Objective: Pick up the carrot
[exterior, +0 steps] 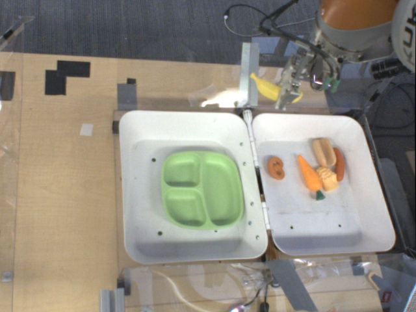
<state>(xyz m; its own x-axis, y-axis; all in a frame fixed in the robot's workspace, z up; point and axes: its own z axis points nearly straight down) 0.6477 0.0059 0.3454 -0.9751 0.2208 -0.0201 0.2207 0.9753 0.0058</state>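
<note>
While the near edge of the pale wooden desk (58, 207) is carrying only loose cables, the two shallow white plastic bins are sitting side by side just beyond it, touching along their shared inner rim. The left white bin (140, 142) is holding a light green three-compartment plastic plate (203, 188), lying flat and well apart from the food toys, so it is playing no part in the pick. The right white bin (364, 226) is keeping the small items loosely gathered on its floor: the orange toy carrot (309, 173) is lying flat toward the middle, its green stub pointing at the near side and its tip pointing away. Just beside it on the right, and apparently touching it, a pale tan block-like toy (329, 182), a reddish sausage-shaped toy (339, 164) and a beige bread-roll-shaped toy (322, 150) are crowding that flank, which I judge will be hindering a clean closing of the jaws there. A small brown pretzel-like toy (277, 168) is lying apart on the left, leaving that side freer. Farther back, above the bin's far rim, the two-finger metal jaws (290, 86) are hanging from the grey and orange arm (357, 5), well apart from the carrot; a yellow banana-shaped toy (268, 88) is showing at them, seemingly pinched, though I cannot tell how wide they are standing.
</note>
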